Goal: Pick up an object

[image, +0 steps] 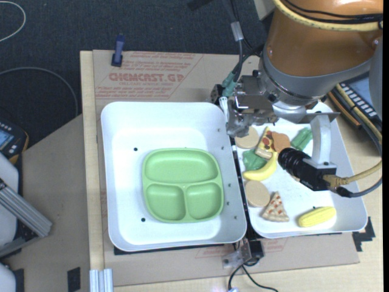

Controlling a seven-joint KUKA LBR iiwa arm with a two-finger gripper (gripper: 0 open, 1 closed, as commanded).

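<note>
My gripper (239,125) hangs low over the far left corner of the right bin (349,221), next to the wall shared with the left bin. Right beneath it lies a tan round disc (246,141). Close by are a small pizza slice (265,143), a brown piece (281,140), a green piece (251,160) and a yellow banana (260,173). Nearer the front lie another tan disc (256,193), a second pizza slice (275,207) and a yellow corn cob (316,216). The arm's grey and orange body (322,35) hides the bin's far right part.
The left bin (118,163) holds a green divided plate (182,184). A black cylinder on a cable (302,168) hangs over the right bin's middle. A green leaf-like piece (301,139) lies behind it. Both bins rest on a cardboard sheet (152,72).
</note>
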